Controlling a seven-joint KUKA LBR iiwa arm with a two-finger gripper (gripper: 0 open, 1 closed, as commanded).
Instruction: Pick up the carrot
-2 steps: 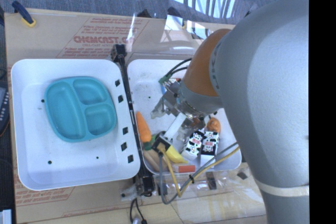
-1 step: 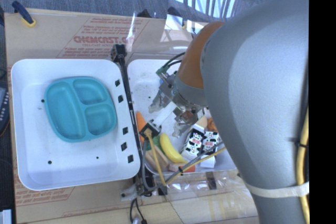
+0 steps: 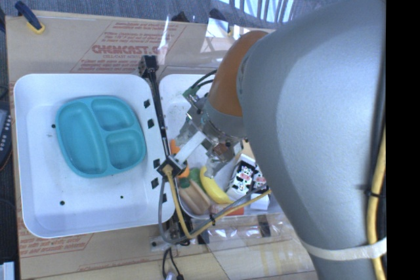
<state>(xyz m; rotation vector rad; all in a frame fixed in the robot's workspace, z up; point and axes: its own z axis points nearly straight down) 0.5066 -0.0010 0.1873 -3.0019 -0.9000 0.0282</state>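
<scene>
Take the divider (image 3: 156, 121) between the two bins as your landmark. Left of it you have the left bin (image 3: 33, 141), and in that bin lies a sectioned tray (image 3: 98, 134), near the divider and toward the far side. Right of the divider you have the right bin (image 3: 176, 92), with the arm (image 3: 315, 115) reaching over most of it. Just right of the divider's near end you find the carrot (image 3: 178, 172), then a banana (image 3: 213, 187) beside it, and further right a patterned carton (image 3: 244, 179).
</scene>
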